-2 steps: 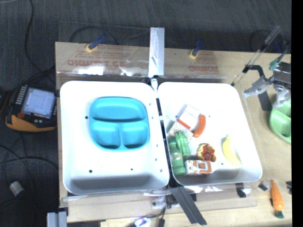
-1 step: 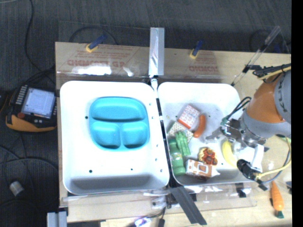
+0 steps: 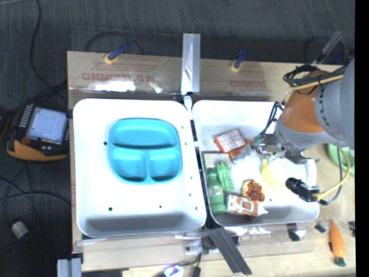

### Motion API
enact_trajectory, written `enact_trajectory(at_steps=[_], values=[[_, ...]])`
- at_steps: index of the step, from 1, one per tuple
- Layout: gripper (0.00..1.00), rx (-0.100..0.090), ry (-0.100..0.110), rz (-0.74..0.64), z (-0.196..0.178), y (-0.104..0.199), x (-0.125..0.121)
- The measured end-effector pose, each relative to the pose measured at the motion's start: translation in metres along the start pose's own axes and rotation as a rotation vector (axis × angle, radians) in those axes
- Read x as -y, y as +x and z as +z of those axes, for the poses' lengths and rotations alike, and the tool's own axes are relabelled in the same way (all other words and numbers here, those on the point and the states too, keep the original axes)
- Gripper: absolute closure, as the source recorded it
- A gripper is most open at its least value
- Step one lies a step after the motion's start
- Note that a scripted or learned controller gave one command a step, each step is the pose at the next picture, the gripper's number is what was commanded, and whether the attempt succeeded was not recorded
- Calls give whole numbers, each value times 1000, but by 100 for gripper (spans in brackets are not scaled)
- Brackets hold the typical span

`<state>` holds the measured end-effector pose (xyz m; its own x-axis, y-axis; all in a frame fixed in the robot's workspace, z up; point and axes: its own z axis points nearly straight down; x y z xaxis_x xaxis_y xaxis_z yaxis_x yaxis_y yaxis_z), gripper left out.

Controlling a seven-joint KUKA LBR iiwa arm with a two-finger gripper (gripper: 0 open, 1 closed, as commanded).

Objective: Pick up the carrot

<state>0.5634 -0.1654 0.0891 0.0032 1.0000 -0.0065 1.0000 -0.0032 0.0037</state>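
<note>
Here, two bins: one blue tray in the left; about five items crowded against the right one's left wall. One carrot outside, past the right bin's lower-right corner. Gripper low in right bin, finger state unclear.

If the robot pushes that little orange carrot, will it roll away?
Probably a bit. The small orange carrot with a green tip looks round and tapered, so it would likely roll in a curve. It seems stiff and light, like a toy. It lies outside the right white bin, near the bench edge, so a push might knock it off.
</note>
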Motion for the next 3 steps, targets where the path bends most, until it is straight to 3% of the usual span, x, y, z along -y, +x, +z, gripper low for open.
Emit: enact_trajectory(at_steps=[1,2,3], values=[[0,-17,2,104,2,-34,-21],[0,-9,15,69,-50,-31,66],[0,-1,2,72,2,26,43]])
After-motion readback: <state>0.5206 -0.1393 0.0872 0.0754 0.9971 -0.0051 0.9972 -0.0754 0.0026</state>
